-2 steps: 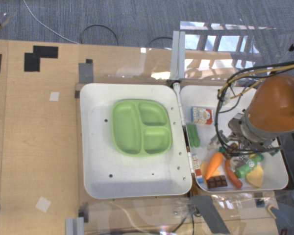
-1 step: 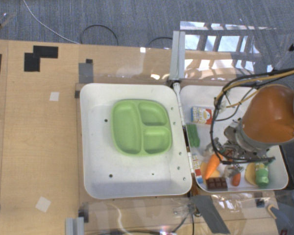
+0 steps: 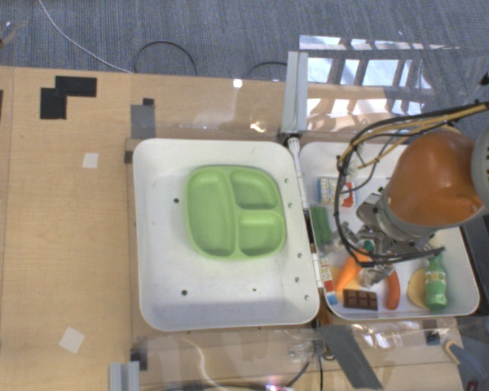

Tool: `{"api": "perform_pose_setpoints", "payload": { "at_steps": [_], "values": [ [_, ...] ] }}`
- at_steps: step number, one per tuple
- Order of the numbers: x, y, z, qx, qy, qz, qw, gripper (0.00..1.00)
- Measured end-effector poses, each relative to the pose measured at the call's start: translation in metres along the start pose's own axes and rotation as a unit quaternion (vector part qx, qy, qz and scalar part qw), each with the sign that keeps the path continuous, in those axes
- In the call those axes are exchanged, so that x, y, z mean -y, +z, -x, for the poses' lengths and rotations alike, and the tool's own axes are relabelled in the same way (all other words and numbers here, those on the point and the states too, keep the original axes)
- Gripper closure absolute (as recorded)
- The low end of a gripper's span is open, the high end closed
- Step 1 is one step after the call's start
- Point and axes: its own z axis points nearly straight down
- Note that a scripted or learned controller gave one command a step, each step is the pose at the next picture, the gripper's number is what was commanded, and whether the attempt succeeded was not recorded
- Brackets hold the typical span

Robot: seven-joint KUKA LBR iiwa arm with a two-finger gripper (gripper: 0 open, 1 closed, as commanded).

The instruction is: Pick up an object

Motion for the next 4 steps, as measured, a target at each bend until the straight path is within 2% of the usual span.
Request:
{"api": "perform_pose_setpoints", "payload": {
  "at_steps": [1, 2, 3, 4],
  "values": [
    [0.096, 0.004, 0.014, -0.002, 0.042, 0.002, 0.9991, 0.0],
    [0.117, 0.006, 0.076, -0.039, 0.139, 0.022, 0.9892, 0.0],
    [0.068, 0.003, 0.037, -0.003, 0.152, 0.003, 0.9884, 0.0],
    [0.128, 0.004, -0.039, -0.004, 0.241, 0.001, 0.9705, 0.0]
  ]
}}
